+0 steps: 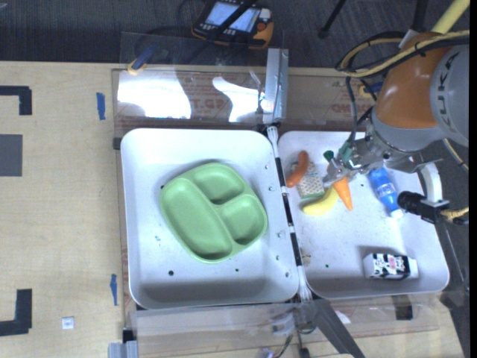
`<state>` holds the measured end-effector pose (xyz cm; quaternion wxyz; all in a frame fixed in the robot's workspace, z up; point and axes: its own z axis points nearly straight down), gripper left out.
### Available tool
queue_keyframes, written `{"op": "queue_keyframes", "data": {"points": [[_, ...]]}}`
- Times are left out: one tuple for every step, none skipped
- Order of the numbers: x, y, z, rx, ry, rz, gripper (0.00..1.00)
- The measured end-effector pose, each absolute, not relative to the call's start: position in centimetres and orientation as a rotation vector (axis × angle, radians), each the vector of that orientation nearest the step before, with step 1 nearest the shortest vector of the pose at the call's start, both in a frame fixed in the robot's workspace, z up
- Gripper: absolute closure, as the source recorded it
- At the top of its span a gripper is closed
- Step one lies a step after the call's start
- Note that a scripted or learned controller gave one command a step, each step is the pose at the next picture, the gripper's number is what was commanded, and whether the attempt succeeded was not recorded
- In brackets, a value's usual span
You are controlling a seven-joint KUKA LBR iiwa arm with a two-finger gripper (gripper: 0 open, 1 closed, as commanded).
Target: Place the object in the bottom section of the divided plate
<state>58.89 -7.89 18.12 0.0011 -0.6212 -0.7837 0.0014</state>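
Fingers (337, 171) poised amid crowded toys; grip state impossible to tell. Carrot (343, 192) directly beneath, banana (319, 206) just beside: double pick likely. Green divided plate (214, 210) well away, left bin.

A black-and-white carton (387, 265) lies at the lower right of the frame, well apart from the other items. A blue bottle (384, 189) lies tilted at the right. A handheld controller (232, 19) with a lit screen sits at the top centre. Blue tape marks (100, 104) are fixed to the wooden bench (52, 200) at the left.
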Motion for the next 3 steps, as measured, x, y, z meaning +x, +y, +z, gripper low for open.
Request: {"op": "queue_keyframes", "data": {"points": [[60.2,0.8,18.1,-2.127,-2.311,0.004,1.00],[58.7,8.2,18.1,-2.223,-2.213,0.009,1.00],[58.8,8.3,18.7,-2.219,-2.217,0.016,1.00]]}}
